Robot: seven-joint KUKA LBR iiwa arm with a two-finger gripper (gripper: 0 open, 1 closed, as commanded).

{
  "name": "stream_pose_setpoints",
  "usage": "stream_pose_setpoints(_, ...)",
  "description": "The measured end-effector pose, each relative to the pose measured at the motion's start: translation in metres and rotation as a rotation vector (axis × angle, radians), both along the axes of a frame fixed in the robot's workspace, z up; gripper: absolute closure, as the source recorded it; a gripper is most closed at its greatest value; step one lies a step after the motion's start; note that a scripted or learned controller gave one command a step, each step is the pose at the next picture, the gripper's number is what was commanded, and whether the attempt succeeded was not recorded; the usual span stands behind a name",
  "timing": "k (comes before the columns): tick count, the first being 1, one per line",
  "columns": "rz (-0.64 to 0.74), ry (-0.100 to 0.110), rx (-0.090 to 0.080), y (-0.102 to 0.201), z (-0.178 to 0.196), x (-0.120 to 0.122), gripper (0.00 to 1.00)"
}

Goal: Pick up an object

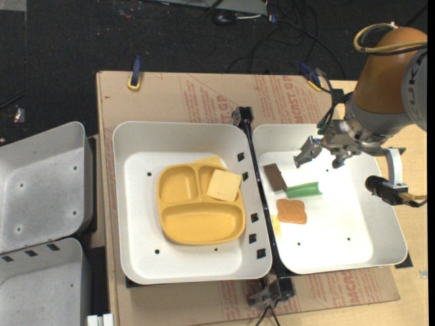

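The tool hangs over the upper part of the right bin, carried by the grey arm that reaches in from the right. Its two fingers stand spread apart, with nothing between them.

Three candidate objects lie below and to the left of the tool, near the left wall of the right bin. A green block lies nearest, crosswise on the bin floor. A brown bar lies just beside it, close to the divider between the bins. An orange piece lies a little further toward the front, near the green block but apart from it.

Judged from this position, the step in hand is the approach before descent. To do it well:

1. Select the green block. It sits furthest from the wall and gives the fingers room on both sides.
2. Centre the tool over the block and turn the wrist so that the fingers close across its narrow width.
3. Descend with the fingers spread. Keep clear of the brown bar and the orange piece.
4. Close fully before lifting.

In the left bin rests a yellow divided tray with a pale square block on its upper right compartment. Both bins stand on the counter.
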State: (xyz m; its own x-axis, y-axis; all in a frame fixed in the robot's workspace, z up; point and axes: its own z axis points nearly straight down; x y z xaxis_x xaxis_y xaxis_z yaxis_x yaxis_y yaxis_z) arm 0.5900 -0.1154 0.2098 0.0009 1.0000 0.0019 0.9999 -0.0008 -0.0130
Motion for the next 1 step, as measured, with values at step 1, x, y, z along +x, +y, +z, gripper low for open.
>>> stream_pose_setpoints(1, 0.002, -0.013, -0.002, 0.0001, 0.0070, 0.0028, 0.00)
